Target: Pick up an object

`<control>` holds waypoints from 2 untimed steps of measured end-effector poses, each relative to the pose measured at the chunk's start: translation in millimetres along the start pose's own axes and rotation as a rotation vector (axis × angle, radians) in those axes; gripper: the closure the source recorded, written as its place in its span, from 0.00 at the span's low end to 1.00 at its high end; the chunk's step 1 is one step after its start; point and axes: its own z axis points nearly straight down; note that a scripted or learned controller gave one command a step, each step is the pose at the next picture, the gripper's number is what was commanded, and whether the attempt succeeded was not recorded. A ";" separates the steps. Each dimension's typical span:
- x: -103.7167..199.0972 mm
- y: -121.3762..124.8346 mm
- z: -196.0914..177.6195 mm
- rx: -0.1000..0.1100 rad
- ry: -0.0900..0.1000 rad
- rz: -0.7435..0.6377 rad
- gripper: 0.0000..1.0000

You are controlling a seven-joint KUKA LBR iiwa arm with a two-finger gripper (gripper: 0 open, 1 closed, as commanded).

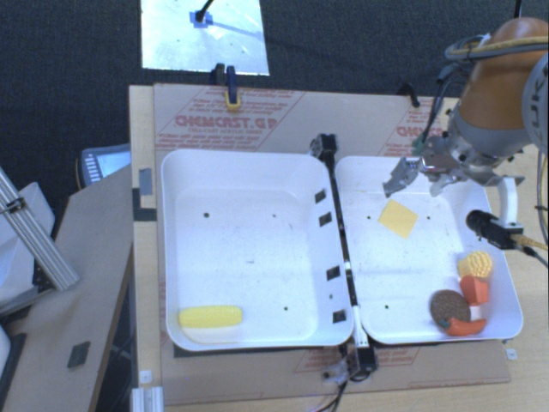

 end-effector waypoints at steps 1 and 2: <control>-45.3 -116.5 -82.0 -0.005 -0.002 0.010 0.00; -119.5 -97.6 -72.9 -0.003 -0.004 0.008 0.00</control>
